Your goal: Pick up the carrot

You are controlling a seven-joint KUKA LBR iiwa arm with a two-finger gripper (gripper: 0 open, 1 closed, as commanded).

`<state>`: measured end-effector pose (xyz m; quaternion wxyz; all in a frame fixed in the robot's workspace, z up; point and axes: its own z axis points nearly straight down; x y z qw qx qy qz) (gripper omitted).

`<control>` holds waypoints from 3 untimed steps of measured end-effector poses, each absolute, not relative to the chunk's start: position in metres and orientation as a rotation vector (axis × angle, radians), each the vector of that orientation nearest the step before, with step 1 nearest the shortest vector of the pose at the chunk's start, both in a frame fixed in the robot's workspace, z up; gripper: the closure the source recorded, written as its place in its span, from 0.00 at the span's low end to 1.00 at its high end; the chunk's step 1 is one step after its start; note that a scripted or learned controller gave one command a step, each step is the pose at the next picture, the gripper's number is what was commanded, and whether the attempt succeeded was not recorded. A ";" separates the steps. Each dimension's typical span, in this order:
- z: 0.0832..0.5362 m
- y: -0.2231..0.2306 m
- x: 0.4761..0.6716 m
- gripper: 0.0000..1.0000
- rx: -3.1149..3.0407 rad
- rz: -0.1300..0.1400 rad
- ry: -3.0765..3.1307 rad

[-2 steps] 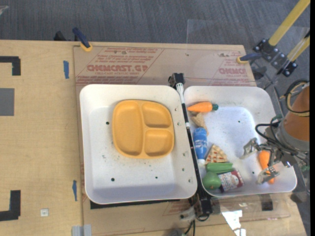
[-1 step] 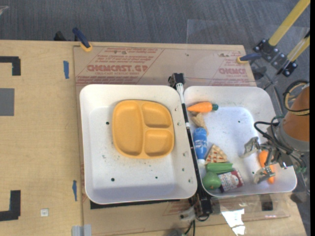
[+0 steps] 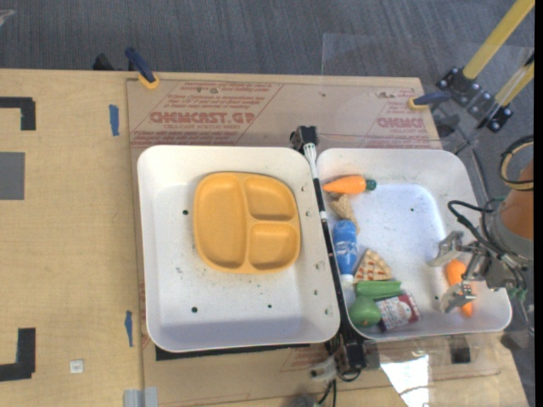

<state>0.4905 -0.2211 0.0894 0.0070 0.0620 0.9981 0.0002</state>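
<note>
The cardboard sheet [image 3: 271,113] lying under the two bins carries red print. At its far left the word "CHEMCAST GP" reads clearly, with a line of smaller red lettering above it too fine to make out. At its far right the same mark shows partly, cut off by the bin.

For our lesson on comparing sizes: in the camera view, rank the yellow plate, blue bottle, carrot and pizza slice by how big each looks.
1. yellow plate, by far
2. blue bottle
3. carrot and pizza slice: too alike to rank

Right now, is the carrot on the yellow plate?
No. The carrot lies in the right bin, at its far left corner; the yellow plate sits in the left bin.
</note>
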 end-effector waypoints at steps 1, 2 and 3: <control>0.090 -0.223 0.484 0.00 0.686 0.001 3.054; 0.089 -0.213 0.489 0.00 1.333 0.019 2.834; 0.102 -0.216 0.493 1.00 1.326 0.013 2.821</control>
